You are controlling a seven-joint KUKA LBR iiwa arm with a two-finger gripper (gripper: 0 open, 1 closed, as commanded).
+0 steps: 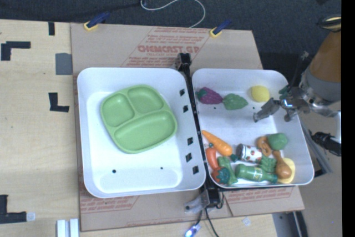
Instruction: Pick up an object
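Observation:
My gripper (276, 113) hangs over the right side of the right bin (244, 77), fingers spread open with nothing between them. A yellow lemon (259, 92) lies just up-left of it, and a green round fruit (278, 140) sits just below it. Further left are a green leafy piece (234, 101) and a purple vegetable (209, 95). Along the bin's front lie an orange carrot (217, 142), a white can (249, 154), a green cucumber (254, 173) and a yellow-orange pear (284, 168), packed close together.
The left bin (94, 169) holds a green divided plate (140, 117). A black hinge strip (191, 125) runs between the two bins. Both bins rest on a cardboard sheet (161, 44), and a white cable (172, 5) loops behind it.

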